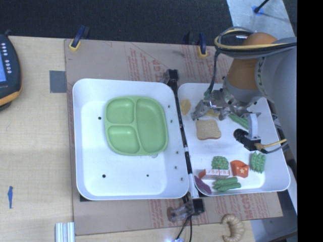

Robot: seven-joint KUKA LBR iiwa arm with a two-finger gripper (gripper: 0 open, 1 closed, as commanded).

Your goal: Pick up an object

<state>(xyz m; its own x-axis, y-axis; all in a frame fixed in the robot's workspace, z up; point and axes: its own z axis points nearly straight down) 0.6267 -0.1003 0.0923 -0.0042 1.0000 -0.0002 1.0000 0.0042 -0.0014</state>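
Nearest me, at the bench's front edge, a tan curled thing (233,227) lies on the cardboard sheet (126,54), w/ a black clip (184,210) just left of it where the two bins meet.

Right bin (275,185), front edge: purple piece (202,185) at the front-left corner, green pea pod (226,184) beside it, a red-and-white bar (215,173) just behind those. Broccoli floret (219,162) sits behind the bar, red-orange wedge (239,169) to its right, another green toy veg (258,161) nearer the right rim. Mid-bin, toward the left rim, a slice of toast (208,130) lies flat. Small yellow piece (185,106) near the bin's back-left corner.

Arm comes in from the right, orange band above the wrist; the jaws (209,107) hang over the back part of the right bin, just behind the toast and right of the yellow piece. Can't tell whether they're apart or together, too much metal clutter. A green stalk-like item (239,120) pokes out just right of them. Black part w/ yellow cable (247,139) sits over the bin's middle-right.

Left bin (86,180): green 3-compartment plate (137,125), sitting toward the back-centre.

Far left edge of the bench, a black-orange handset (8,69).
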